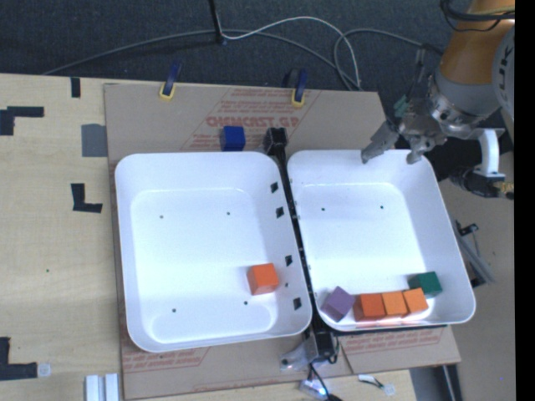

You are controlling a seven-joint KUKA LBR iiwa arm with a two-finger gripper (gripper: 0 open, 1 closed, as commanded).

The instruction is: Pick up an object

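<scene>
Bins sit side by side on the table point(50, 224). Left bin point(134, 224) holds one orange cube point(262, 278) near its lower right corner. Right bin point(443, 224) has a purple block point(338, 303), three orange blocks point(391, 305) in a touching row and a green block point(425, 284) along its lower edge. Tool point(389, 154) hangs over the right bin's top rim, fingers spread apart, nothing between them. Blue cube point(233, 137) sits on cardboard point(201, 115) above the left bin.

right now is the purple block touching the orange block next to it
Touching: the camera view shows the purple block pressed against the nearest orange block, no white floor between them.
</scene>
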